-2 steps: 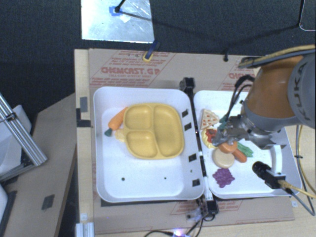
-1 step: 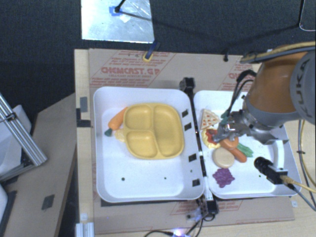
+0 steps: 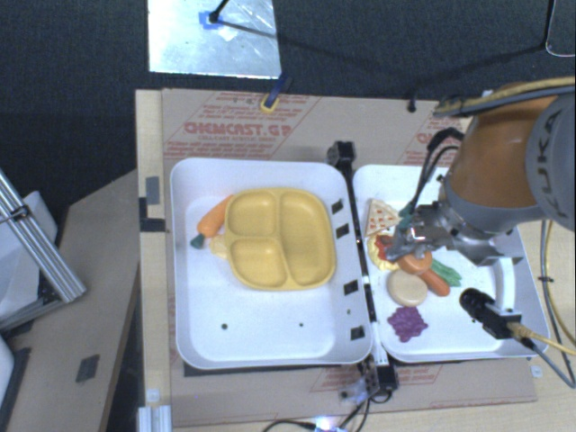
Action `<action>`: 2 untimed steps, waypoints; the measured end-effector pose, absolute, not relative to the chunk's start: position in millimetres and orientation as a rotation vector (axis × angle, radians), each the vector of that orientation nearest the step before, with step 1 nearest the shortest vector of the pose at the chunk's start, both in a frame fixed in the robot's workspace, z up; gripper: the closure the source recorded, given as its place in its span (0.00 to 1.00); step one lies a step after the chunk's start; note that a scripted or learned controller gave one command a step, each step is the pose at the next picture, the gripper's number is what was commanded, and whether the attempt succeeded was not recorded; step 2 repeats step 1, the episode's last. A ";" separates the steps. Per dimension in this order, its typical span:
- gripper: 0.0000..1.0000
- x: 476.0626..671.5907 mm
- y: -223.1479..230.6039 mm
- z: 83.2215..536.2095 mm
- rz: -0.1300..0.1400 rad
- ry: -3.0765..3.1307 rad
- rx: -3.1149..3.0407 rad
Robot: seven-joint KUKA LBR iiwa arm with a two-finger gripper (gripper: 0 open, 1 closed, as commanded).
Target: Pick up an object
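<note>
The right bin (image 3: 450, 345) holds several toy foods close together. A pizza slice (image 3: 380, 214) lies at its upper left. Below it sit a tan round disc (image 3: 407, 288) and a purple grape bunch (image 3: 408, 323). An orange sausage-like piece (image 3: 426, 273) and a green leafy piece (image 3: 446, 271) lie to the right of the disc. My gripper (image 3: 407, 238) hangs low over the red and yellow pieces (image 3: 385, 252) just below the pizza slice, and the wrist hides what lies beneath it.
The left bin (image 3: 193, 331) bears a yellow divided plate (image 3: 274, 238) with an orange carrot (image 3: 212, 216) against its left side. A black-clipped divider (image 3: 353, 241) separates the bins. The arm covers the right bin's upper right part.
</note>
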State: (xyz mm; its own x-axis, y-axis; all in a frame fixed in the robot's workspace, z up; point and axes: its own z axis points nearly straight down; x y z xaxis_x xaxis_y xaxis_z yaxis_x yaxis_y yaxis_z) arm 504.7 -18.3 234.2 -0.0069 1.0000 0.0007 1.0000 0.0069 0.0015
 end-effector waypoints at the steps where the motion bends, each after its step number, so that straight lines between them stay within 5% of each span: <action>1: 1.00 496.3 -17.6 229.7 0.000 2.223 2.220; 2: 1.00 496.3 -17.6 229.7 0.000 2.223 2.220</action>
